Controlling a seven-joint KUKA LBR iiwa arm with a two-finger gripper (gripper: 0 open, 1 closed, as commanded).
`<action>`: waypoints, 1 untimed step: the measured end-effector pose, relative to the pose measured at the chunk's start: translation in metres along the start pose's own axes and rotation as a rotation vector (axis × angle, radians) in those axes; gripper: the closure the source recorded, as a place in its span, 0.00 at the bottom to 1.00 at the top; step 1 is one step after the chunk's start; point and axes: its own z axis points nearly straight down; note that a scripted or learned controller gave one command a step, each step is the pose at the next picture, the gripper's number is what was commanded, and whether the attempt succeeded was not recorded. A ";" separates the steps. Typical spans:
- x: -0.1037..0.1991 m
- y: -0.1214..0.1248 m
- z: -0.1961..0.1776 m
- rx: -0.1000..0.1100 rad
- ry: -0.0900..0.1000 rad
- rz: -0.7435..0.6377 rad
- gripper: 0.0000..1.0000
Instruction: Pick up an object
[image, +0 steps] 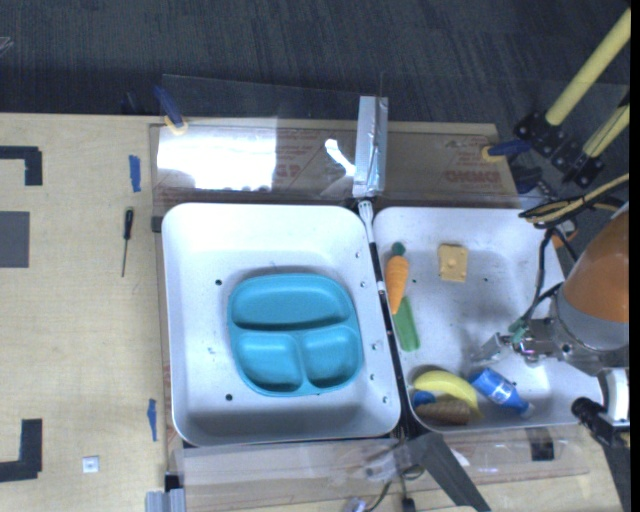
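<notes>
The right bin (480, 225) holds several small objects. An orange carrot (396, 281) lies along its left wall, with a green piece (406, 326) just below it. A yellow cheese block (453, 262) sits toward the back. At the front lie a yellow banana (446, 384), a brown piece (444, 409) and a blue can (498, 390). My gripper (499, 347) reaches in from the right and hangs low over the bin floor, just behind the blue can and to the right of the green piece. Nothing shows held in it.
The left bin (190, 300) holds a blue divided plate (295, 332). The arm's grey wrist and orange band (603, 285) cover the right bin's right edge. Cables and yellow struts (590, 70) stand at the back right. A clear panel (260, 150) lies behind the bins.
</notes>
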 end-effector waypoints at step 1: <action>0.000 0.002 -0.011 -0.005 -0.002 0.000 1.00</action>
